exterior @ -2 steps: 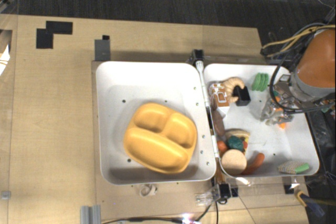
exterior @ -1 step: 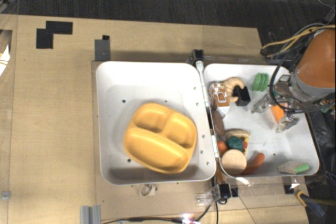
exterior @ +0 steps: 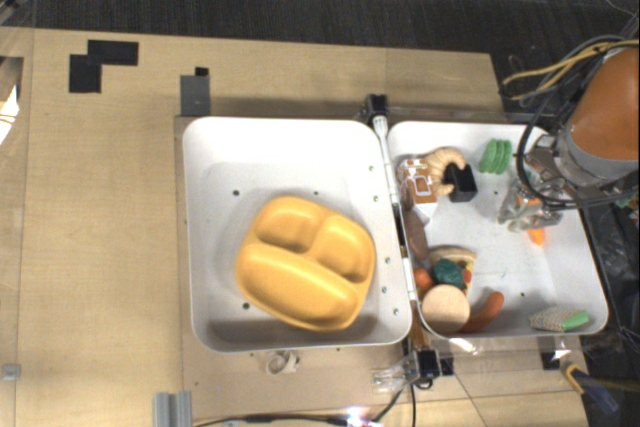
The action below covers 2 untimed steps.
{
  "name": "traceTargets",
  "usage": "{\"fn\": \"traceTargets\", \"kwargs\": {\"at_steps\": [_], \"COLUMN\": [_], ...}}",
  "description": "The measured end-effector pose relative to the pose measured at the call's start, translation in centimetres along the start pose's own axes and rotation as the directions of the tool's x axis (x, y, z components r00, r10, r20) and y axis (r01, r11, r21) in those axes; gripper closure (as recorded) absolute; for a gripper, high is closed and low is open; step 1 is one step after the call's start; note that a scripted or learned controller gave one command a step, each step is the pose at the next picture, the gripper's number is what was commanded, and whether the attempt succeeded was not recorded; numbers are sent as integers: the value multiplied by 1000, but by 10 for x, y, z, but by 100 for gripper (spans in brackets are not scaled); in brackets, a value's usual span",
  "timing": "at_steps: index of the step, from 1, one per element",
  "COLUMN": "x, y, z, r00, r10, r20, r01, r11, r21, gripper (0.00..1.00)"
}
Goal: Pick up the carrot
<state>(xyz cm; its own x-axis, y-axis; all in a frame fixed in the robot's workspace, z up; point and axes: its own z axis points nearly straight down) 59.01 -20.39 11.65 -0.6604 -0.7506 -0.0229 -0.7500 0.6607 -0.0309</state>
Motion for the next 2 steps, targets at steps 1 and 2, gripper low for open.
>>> {"fn": "traceTargets", "kwargs": {"at_steps": [1, 2], "x": [0, -3], "y": [0, -3], "z": [0, -13], "r00": [1000, 1000], "r10": [0, 1], "r20": [0, 7], "r01": [0, -1], "r11": [1000, 1000], "r21": [-1, 10], "gripper": [0, 100]}}
